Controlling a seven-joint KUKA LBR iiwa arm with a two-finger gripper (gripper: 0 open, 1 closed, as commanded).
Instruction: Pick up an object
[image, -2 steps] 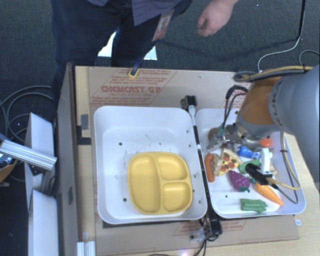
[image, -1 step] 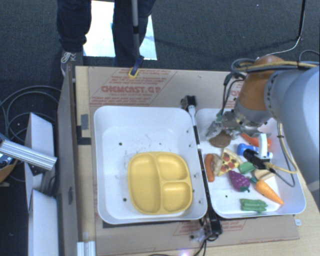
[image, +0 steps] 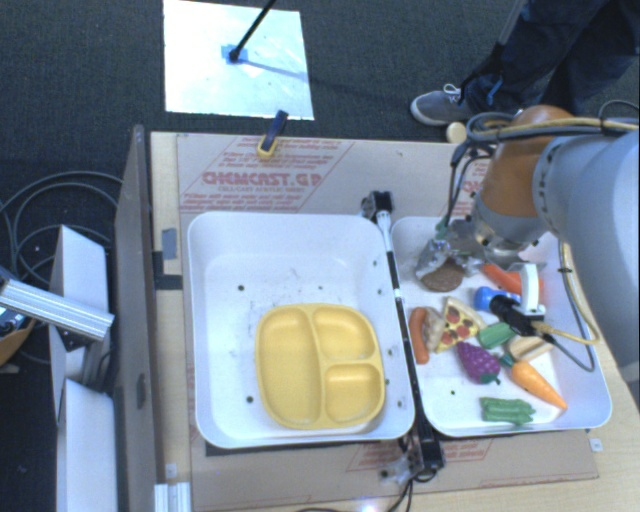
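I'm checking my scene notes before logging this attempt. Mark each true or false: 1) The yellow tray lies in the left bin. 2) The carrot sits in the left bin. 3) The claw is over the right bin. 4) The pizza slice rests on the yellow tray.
1) True: the yellow tray lies in the left bin.
2) False: the carrot sits in the right bin.
3) True: the claw is over the right bin's far end.
4) False: the pizza slice lies in the right bin.

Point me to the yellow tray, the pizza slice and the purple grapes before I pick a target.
yellow tray (image: 300, 345): camera view, on the ridge between its compartments.
pizza slice (image: 457, 322): camera view, middle of its topped face.
purple grapes (image: 479, 362): camera view, centre of the bunch.
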